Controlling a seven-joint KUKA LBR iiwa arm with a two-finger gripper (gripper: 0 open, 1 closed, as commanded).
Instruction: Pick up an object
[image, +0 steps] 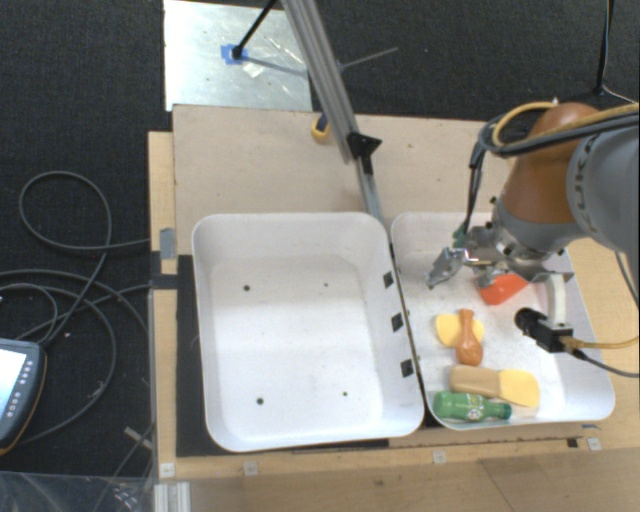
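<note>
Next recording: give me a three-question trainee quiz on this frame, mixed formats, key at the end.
1. True or false: the green bottle lies in the left bin.
2. Which item lies nearest the gripper? A) orange-red piece B) green bottle C) yellow wedge
3. Fill in: the brown-and-yellow chicken-leg toy lies in the ____ bin.

Key: 1 false; 2 A; 3 right.

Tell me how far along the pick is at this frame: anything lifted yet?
Done: the arm has reached into the right bin, and the gripper sits near its upper left. In hand: nothing shows between its fingers. The red-orange piece beside the wrist, the orange bottle-shaped toy, the tan block, the yellow wedge and the green bottle all lie in the bin. Left: grasp one and lift.
</note>
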